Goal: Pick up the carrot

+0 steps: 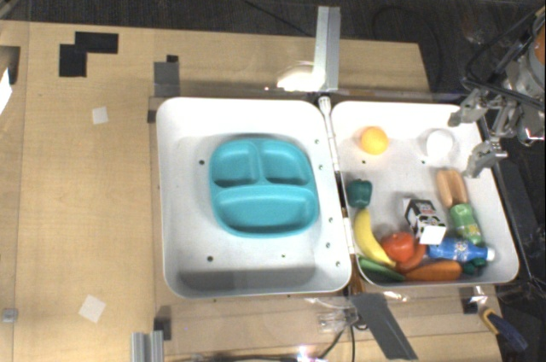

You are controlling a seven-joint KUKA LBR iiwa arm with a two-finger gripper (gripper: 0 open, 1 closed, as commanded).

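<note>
- Gripper [485,132] hangs at the frame's right edge, over the right bin's [401,119] upper right corner; fingers look spread, gripping nothing.
- Carrot [433,271] lies at the lower right, wedged between tomato [398,248] and blue bottle [457,252].
- Best approach: straight down, jaws across its narrow width.

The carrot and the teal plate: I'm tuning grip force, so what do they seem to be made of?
The carrot looks like smooth moulded plastic toy food, with uniform orange and a slight sheen. The teal plate looks like matte hard plastic, with even colour and soft moulded compartment ridges. Neither is certain from this view.
</note>
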